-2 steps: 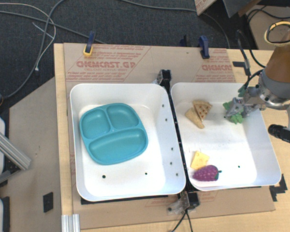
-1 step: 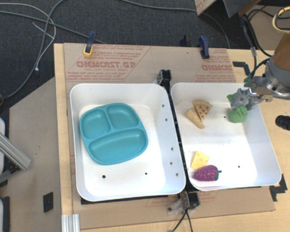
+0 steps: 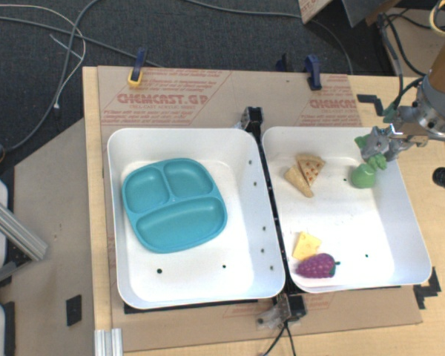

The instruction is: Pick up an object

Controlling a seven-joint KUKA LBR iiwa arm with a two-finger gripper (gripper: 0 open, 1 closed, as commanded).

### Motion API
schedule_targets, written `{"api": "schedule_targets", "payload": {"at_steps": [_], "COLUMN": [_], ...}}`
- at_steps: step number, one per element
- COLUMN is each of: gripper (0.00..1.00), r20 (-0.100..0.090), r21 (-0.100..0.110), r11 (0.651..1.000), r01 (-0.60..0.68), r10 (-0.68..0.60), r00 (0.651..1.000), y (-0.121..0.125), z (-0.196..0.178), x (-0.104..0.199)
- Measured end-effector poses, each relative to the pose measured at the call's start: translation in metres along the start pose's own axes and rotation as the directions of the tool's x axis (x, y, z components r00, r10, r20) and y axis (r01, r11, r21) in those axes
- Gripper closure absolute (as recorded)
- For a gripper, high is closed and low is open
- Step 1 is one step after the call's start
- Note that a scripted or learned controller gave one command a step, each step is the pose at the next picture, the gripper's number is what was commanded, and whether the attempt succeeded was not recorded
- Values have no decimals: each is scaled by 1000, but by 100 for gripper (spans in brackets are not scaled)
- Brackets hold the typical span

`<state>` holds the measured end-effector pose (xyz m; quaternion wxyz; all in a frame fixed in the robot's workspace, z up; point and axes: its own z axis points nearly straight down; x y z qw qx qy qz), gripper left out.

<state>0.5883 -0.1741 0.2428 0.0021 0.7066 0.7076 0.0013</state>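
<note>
Tool (image 3: pixel 376 148) above green object (image 3: pixel 363 176); its axis unclear.

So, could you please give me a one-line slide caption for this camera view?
Two-finger gripper poised above a green plastic pear in the right white bin; divided teal plastic plate in the left.

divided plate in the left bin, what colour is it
Teal blue all over, seen plainly in the camera view: the divided plate lies in the left bin.

Glossy white plastic bins (image 3: pixel 133 273), matt teal plastic plate (image 3: pixel 175 204), printed cardboard bench (image 3: pixel 104 102).
</note>
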Motion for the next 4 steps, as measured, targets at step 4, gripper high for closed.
{"api": "schedule_targets", "payload": {"at_steps": [4], "gripper": [100], "r20": [-5], "r21": [7], "r11": [1000], "r01": [6], "r10": [-6], "r00": [1000], "y": [-21], "z": [9], "x": [218]}}
